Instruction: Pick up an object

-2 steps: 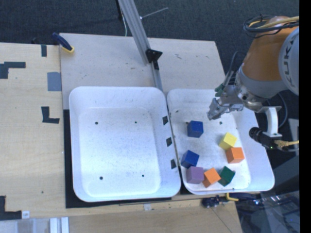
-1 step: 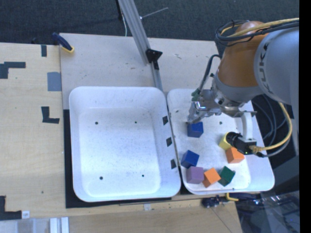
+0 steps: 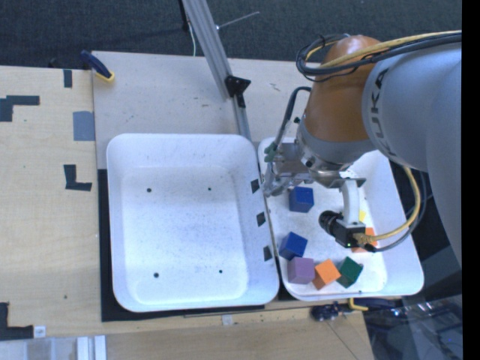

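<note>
My gripper hangs over the upper left part of the right bin, close to the wall it shares with the left bin. A blue cube lies just below and to the right of it, very near the gripper; whether they touch is unclear. Further down the bin sit a second blue cube, a purple cube, an orange cube and a green cube. The arm's wrist hides the upper middle of the bin.
The left bin stands beside the right one. A slanted metal post rises behind the bins. A small orange and yellow piece peeks out near a black cable fitting.
</note>
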`<state>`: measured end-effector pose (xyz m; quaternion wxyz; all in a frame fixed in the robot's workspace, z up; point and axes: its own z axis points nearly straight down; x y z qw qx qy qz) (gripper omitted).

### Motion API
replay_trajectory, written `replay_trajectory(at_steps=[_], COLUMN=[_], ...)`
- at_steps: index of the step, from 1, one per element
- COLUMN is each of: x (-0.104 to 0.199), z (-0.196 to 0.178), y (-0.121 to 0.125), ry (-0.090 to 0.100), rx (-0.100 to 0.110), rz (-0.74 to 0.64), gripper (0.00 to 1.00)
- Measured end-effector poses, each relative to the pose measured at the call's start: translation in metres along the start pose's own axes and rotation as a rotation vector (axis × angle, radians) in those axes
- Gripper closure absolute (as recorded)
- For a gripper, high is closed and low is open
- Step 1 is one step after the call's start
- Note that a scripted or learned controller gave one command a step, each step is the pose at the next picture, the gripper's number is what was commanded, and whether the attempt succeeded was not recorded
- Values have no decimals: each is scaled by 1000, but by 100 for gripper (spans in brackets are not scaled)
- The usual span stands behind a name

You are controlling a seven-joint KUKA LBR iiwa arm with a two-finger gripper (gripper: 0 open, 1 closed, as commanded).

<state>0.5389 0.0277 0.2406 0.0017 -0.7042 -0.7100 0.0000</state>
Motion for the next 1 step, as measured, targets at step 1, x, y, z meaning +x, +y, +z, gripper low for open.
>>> replay_trajectory(at_steps=[1], x=[55], z=[-2], y=[4], ry=[-1], rx=[0], rz=[0], gripper=[100])
